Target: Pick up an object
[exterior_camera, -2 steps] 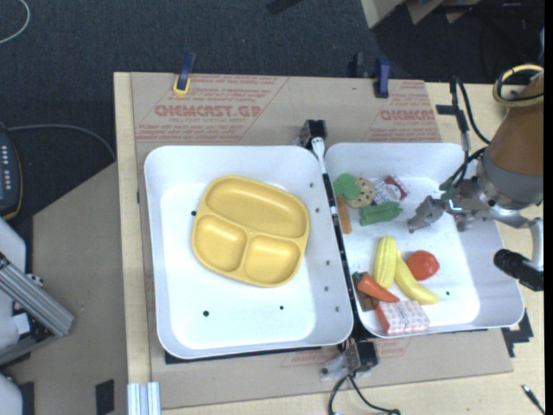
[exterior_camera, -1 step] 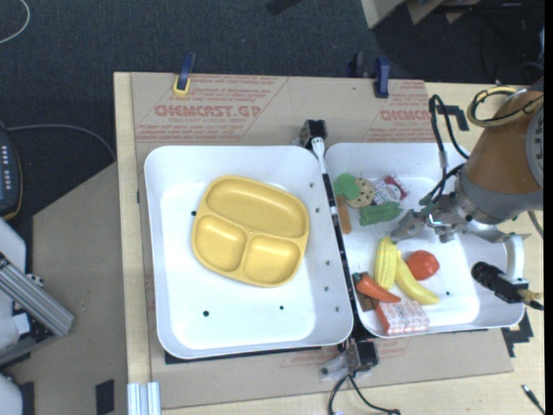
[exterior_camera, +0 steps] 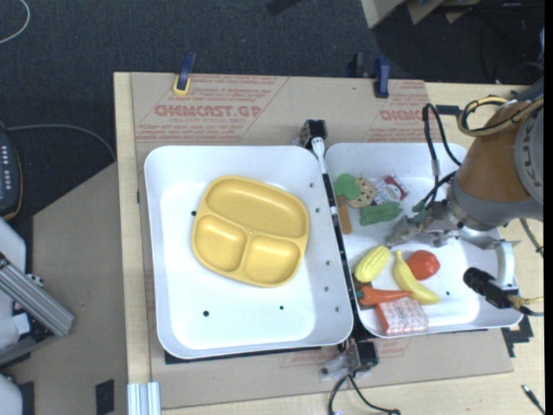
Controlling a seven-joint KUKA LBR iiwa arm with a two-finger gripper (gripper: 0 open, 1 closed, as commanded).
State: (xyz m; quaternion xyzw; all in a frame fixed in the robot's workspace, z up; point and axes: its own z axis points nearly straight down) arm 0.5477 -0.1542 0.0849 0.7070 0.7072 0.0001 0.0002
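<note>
Glossy yellow plastic divided plate (exterior_camera: pixel 251 230) in the left smooth white plastic bin (exterior_camera: pixel 173 258), shiny plastic toy food, banana (exterior_camera: pixel 415 281) and tomato (exterior_camera: pixel 422 264), in the right bin (exterior_camera: pixel 449 316), matt brown printed cardboard sheet (exterior_camera: pixel 216 106) beneath, dark rough carpet (exterior_camera: pixel 104 24) beyond

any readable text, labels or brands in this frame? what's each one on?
"CHEMCAST GP": red print on the brown board behind the left bin, partly faint.
The same red print repeats on the board behind the right bin, cut off and too blurred to read.
Print on the red packet: too small to read.
</note>
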